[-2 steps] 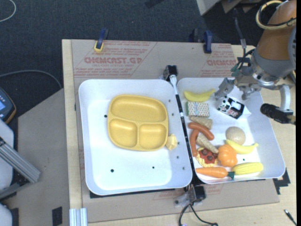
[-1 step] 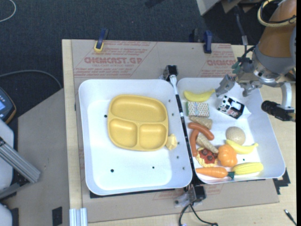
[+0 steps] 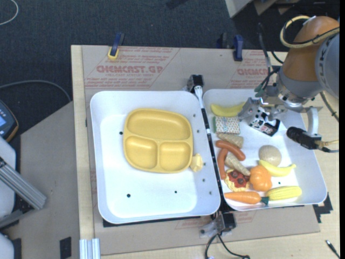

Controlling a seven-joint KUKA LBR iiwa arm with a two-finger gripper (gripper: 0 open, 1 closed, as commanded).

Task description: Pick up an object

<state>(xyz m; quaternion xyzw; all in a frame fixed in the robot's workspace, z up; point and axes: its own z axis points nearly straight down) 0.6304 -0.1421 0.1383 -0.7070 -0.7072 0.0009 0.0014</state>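
Toy food [image 3: 253,171], moulded in glossy plastic, lies heaped in the right-hand white bin [image 3: 315,171] on the bench [image 3: 86,144]. A curved yellow banana [image 3: 226,110] rests at the far left corner of that bin, with a flat speckled green-and-white block [image 3: 227,124] just near of it. Two reddish sausages [image 3: 230,147] run along the left wall above a round pizza slice [image 3: 237,179]. At the near edge an orange carrot [image 3: 243,197] lies beside a knobbly yellow corn cob [image 3: 284,192], and a rounded orange pepper [image 3: 261,178] sits between them and a smooth beige ball [image 3: 270,155], against which a second banana [image 3: 281,169] touches.

Over the far part of this bin hangs the gripper [image 3: 263,118], reaching in from the right on a grey arm [image 3: 304,53] with an orange band. Whether its fingers are apart or together cannot be told from this slanted view, and nothing can be made out between them.

In the left bin [image 3: 108,188] lies a matt yellow tray [image 3: 158,140] with three rounded compartments, a small pale yellow piece [image 3: 196,163] touching its near right corner. Clamps [image 3: 114,48] pin the brown board at the far edge.
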